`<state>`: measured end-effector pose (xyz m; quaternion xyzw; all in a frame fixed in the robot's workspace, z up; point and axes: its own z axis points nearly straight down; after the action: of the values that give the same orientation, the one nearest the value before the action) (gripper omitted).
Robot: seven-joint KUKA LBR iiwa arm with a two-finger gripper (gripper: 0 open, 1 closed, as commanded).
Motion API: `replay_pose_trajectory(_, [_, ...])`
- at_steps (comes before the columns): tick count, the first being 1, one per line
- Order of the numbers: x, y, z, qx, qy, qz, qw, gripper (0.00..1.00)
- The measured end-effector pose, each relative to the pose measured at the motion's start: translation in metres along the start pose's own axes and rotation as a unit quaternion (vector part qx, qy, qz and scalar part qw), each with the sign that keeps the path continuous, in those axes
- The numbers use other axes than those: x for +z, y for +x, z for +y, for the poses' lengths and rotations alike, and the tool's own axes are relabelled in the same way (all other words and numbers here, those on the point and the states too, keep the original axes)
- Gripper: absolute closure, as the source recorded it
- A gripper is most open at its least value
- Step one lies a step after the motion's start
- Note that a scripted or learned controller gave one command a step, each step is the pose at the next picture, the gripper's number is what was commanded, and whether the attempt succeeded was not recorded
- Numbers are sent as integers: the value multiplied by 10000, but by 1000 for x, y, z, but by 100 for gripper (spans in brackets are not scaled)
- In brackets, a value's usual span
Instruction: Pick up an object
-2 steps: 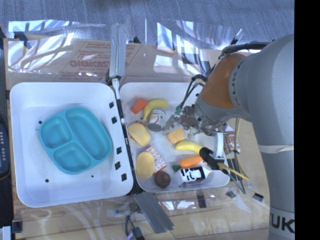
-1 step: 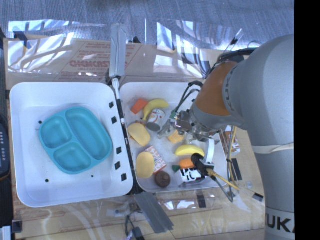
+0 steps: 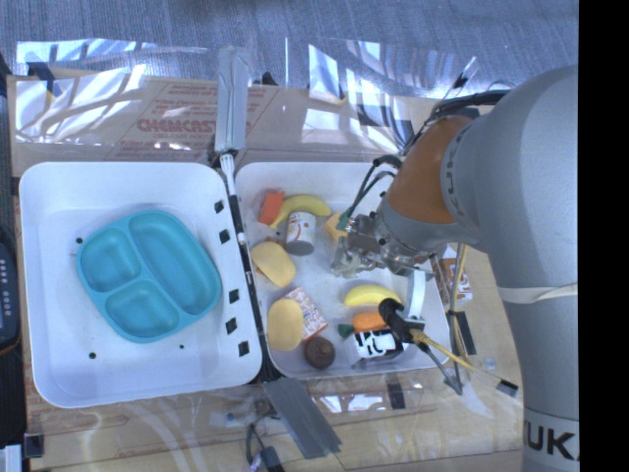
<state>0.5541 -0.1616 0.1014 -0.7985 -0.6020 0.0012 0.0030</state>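
Nearest me, along the front wall of the right bin [image 3: 432,362], sit a brown ball [image 3: 319,352], smooth and round and likely to roll off the pads, and a black-and-white block [image 3: 376,342] with flat sides that should be easy to pinch. Touching the block is an orange piece [image 3: 369,320], and to their left lies a yellow oval [image 3: 284,324] with a small printed packet [image 3: 313,310] leaning on it. All of these look like hollow plastic toy food: light, stiff, glossy and a little slippery, not fragile. Just behind the orange piece lies a banana [image 3: 371,294], curved and tapered; I judge it the handiest pick, and I would take it across its thick middle, not the thin ends. The gripper [image 3: 359,249] hangs just beyond it, over the middle of the bin, a tangle of bare metal and cables; I cannot tell whether it is open or closed, and I see nothing held. Farther back are a pale yellow lump [image 3: 273,263], a small can [image 3: 300,234], a second banana [image 3: 305,205] and an orange chunk [image 3: 271,206]. The left bin [image 3: 49,362] holds a blue divided plate [image 3: 147,273].
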Motion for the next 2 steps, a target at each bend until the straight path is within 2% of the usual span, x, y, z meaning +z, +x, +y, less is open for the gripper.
replay_pose_trajectory(1, [0, 0, 0, -3, 2, -4, 10000, 0])
replay_pose_trajectory(2, [11, 29, 60, -613, -2, -9, 9981, 0])
